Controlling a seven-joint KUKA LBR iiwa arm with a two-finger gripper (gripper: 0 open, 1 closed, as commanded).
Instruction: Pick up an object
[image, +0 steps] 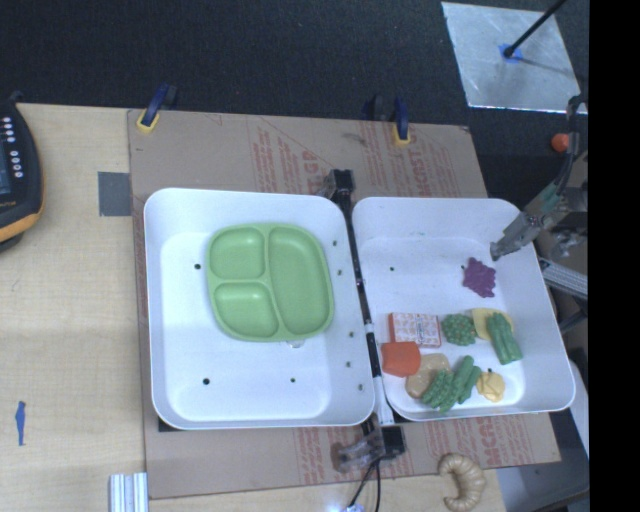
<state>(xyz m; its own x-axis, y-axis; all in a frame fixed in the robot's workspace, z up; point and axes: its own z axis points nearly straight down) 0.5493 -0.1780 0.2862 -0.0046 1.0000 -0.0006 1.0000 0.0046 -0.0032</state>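
Note:
My gripper (498, 249) hangs over the right bin (420, 222) near its right rim, up and to the right of a purple bunch of grapes (480, 277), with a small gap between them. Nothing shows in its grasp. Toy food lies along the front of the right bin: a pink wafer (415, 328), a red piece (401, 358), a broccoli floret (459, 329), a green pickle (505, 338), green bean pods (452, 385), a tan potato (428, 366) and two yellow pieces (490, 385).
The left bin (175, 380) holds a green divided plate (271, 281). A tan curled toy (463, 478) lies on the cardboard in front of the right bin. A handheld controller (15, 175) sits at the far left edge of the bench.

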